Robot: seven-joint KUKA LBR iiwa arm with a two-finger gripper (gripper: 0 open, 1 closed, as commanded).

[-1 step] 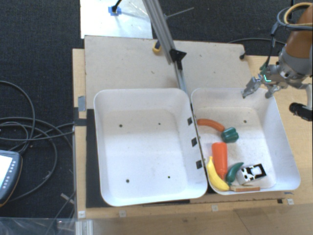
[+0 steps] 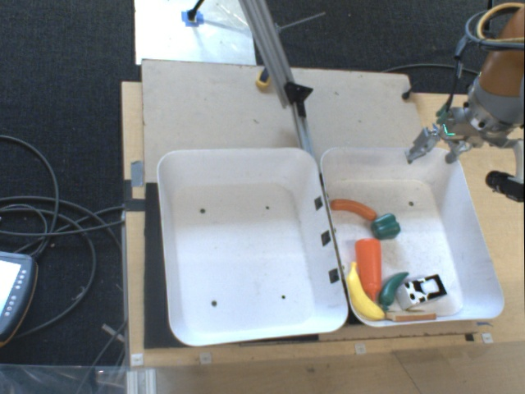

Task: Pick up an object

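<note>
White bins sit side by side; the right bin (image 2: 476, 245) holds all the objects, clustered at its near left. A carrot (image 2: 369, 267) lies beside a banana (image 2: 362, 294), with a sausage (image 2: 353, 208) and green pepper (image 2: 385, 226) farther back, and a black-and-white toy (image 2: 424, 289) near the front edge. The gripper (image 2: 435, 145) hovers above the bin's far right corner, fingers spread, pinching nothing.

Both bins (image 2: 246, 167) were white. One held an orange carrot (image 2: 353, 208) with a green top (image 2: 385, 226), a yellow banana (image 2: 362, 295) and a black-and-white block (image 2: 424, 290).
</note>
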